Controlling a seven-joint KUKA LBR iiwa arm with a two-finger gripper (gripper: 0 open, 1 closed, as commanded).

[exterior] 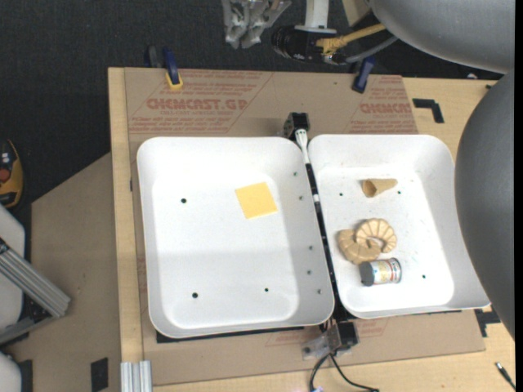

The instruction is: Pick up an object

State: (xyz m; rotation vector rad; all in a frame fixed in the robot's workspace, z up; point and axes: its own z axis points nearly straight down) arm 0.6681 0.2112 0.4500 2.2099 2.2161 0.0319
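Note:
A flat yellow square [256, 200] lies in the left bin [163, 243], a little right of its middle. The right bin [433, 219] holds a small tan wedge [377, 187] near its back, a round ridged tan object [368, 240] lower down, and a small jar [381, 272] on its side with a dark cap, touching the ridged object's front edge. My gripper [249, 11] hangs beyond the far edge of the bench, high at the top of the view and well away from both bins. The grey arm [458, 15] sweeps across the upper right corner.
The bins stand side by side on a brown board [245, 96] held by blue clamps [172, 68] at its back edge. A black hinge fitting [296, 124] sits between the bins at the back. Cables [343, 43] lie behind the board, and an aluminium rail [33, 280] lies at the left.

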